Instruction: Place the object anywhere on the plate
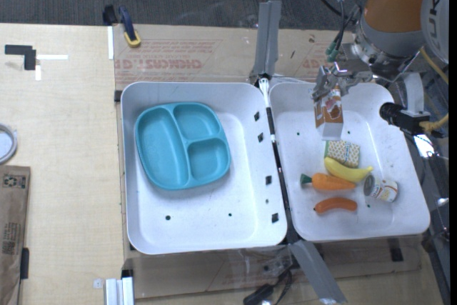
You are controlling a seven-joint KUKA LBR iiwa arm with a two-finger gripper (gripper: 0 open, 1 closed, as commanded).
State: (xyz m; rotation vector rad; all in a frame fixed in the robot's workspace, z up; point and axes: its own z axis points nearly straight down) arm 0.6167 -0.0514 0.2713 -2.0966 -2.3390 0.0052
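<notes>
The toys lie close together low in the right bin (400, 214): a sausage (335, 206), a carrot (330, 182), a banana (348, 169), a small can (380, 189); the blue plate (183, 145) waits alone in the left bin (143, 218); farther back, the gripper (330, 91) has a small brown carton (330, 115) clamped by its top, hanging above the right bin, likely ready to carry across; the arm's top is cut off.

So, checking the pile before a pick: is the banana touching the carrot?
Touching: the camera view shows the banana lying against the carrot with no gap.
</notes>
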